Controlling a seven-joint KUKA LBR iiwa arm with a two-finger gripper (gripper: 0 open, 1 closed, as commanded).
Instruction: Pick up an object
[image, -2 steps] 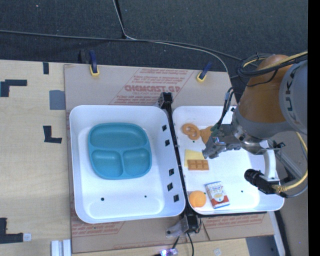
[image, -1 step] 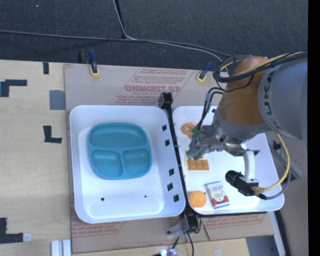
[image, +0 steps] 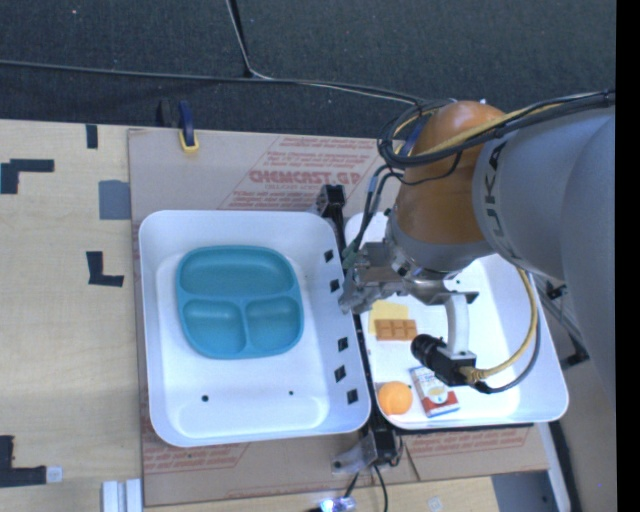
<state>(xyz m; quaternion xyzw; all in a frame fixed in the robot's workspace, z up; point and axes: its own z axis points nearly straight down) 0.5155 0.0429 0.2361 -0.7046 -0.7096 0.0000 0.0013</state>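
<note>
Beneath the bulky wrist, the claw (image: 372, 296) is hidden, grip state indeterminable; just beyond it lie a yellow waffle-textured block (image: 393, 322), smooth orange ball (image: 396, 398), red-and-white carton (image: 434, 392).

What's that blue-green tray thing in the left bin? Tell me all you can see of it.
The teal divided plate looks like smooth plastic, with rounded corners and three compartments: one wide section on the far side, two smaller ones nearer the camera. It lies flat, right way up, in the upper middle of the left white bin, with nothing in its compartments and nothing touching it but the bin floor.
</note>
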